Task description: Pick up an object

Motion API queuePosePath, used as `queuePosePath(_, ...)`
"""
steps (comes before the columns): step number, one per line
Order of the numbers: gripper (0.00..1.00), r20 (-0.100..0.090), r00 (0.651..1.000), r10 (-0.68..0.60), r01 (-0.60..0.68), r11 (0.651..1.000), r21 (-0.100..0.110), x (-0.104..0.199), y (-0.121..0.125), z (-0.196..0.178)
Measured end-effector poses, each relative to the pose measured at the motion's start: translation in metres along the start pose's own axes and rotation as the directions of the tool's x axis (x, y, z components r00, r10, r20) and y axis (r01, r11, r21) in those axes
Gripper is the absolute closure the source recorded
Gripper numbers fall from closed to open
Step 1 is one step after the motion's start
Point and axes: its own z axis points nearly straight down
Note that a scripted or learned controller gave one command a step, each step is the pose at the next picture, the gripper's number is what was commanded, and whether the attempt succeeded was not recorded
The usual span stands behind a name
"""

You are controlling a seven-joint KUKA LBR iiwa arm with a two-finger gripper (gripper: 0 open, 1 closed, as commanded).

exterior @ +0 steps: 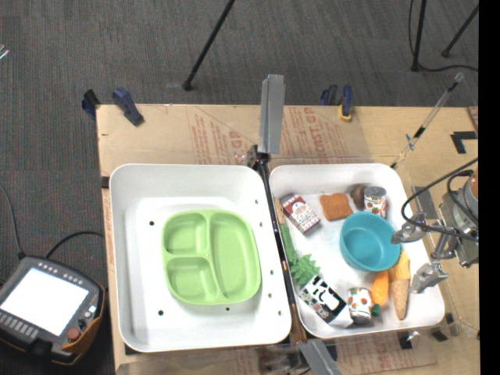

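Observation:
My gripper [412, 258] hangs over the right side of the right bin [344, 174], its two fingers spread apart and open with nothing gripped. Just left of it sits a teal bowl [366, 241]. A yellow corn cob [401, 291] and an orange carrot [380, 287] lie under and beside the lower finger. Further left are a small can [359, 303], a black-and-white carton [322, 298], a green leafy piece [301, 266], a red carton [301, 213], a brown toast slice [336, 206] and a second can [376, 201].
The left bin [133, 194] holds a green divided plate [211, 256]. A grey post [272, 123] stands behind the seam between the bins. A tablet-like pendant [47, 307] lies on the floor at the lower left. Clamps sit on the bench's back edge.

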Motion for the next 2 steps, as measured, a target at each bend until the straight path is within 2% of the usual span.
queuePosePath(1,0.00,-0.008,0.999,0.032,-0.032,0.999,-0.004,-0.001,-0.012,0.141)
queuePosePath(2,0.00,0.005,1.000,-0.001,0.001,1.000,0.000,-0.097,-0.013,0.142)
